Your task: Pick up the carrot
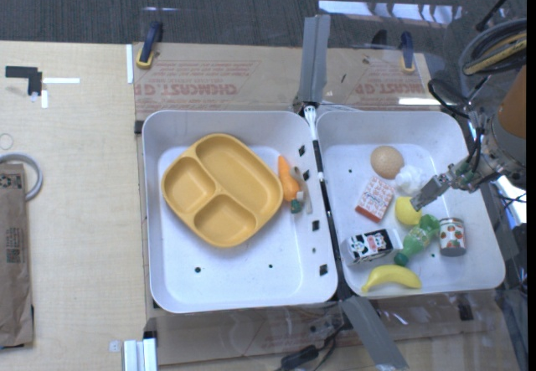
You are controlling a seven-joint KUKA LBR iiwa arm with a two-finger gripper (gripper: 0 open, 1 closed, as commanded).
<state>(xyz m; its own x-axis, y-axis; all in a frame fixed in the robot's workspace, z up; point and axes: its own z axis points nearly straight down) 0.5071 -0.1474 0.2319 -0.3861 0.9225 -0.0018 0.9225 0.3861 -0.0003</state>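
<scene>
Here the carrot (289, 181) lies in the left bin (167, 277), touching the right side of the yellow plate (221, 189). The jaws (425, 193) hang over the right bin (477, 273) near a lemon (407, 212); I cannot tell if they are apart.

arm: reached in from the right edge, wrist angled down and leftward | gripper (427, 191): extended low at the end of the wrist, pointing left (finger tips too small and blurred to read)
</scene>
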